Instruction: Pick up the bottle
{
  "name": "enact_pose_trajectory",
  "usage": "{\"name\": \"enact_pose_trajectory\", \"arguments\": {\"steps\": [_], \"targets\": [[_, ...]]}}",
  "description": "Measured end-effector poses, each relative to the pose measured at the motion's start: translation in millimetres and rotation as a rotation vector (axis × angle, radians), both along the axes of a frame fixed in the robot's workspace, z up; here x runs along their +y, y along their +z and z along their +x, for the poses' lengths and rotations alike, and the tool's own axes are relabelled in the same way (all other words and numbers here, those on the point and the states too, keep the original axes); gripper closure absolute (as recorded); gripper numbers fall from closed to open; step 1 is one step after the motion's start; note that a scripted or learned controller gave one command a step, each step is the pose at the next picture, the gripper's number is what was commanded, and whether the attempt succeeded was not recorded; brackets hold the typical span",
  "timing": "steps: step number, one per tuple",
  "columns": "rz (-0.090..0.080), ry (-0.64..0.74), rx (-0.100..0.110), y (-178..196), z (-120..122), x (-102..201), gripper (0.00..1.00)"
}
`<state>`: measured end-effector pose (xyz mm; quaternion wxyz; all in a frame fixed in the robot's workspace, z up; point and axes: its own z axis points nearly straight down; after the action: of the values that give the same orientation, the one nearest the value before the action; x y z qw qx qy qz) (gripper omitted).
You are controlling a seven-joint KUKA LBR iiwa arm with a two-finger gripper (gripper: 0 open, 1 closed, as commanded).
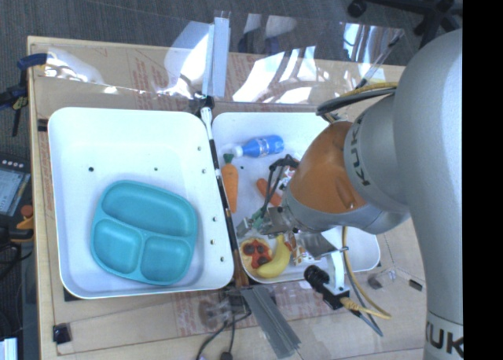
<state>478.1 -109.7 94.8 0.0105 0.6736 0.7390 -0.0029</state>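
Two white bins side by side on the worktop [118, 75]. Left bin [78, 138] has a teal divided plate [144, 230] lying flat toward its near side. Right bin [236, 126] holds the clutter. The bottle [262, 146], blue with a white cap end, lies on its side near the far edge of the right bin, cap toward the divider between the bins. A carrot [229, 181] lies just beside the divider, near the bottle but apart from it. A small orange piece [262, 187] sits right of the carrot. At the near edge of the right bin there's a white plate [255, 270] with a banana [274, 260] and red toy food [255, 251] on it. The arm comes in from the right, its orange band [326, 174] covering much of the right bin. The gripper [271, 217] is low, over the spot between the small orange piece and the white plate, well apart from the bottle. Fingers: can't tell how open, too cluttered and dark; nothing seen held.
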Motion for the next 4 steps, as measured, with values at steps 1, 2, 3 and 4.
{"name": "enact_pose_trajectory", "arguments": {"steps": [1,2,3,4], "targets": [[0.011,0.012,0.012,8.0,-1.3,4.7,1.00],[0.003,0.006,0.009,8.9,-1.4,0.2,0.00],[0.008,0.012,0.015,17.3,-1.9,2.3,1.00],[0.005,0.012,0.015,17.6,-1.9,0.9,0.00]]}}
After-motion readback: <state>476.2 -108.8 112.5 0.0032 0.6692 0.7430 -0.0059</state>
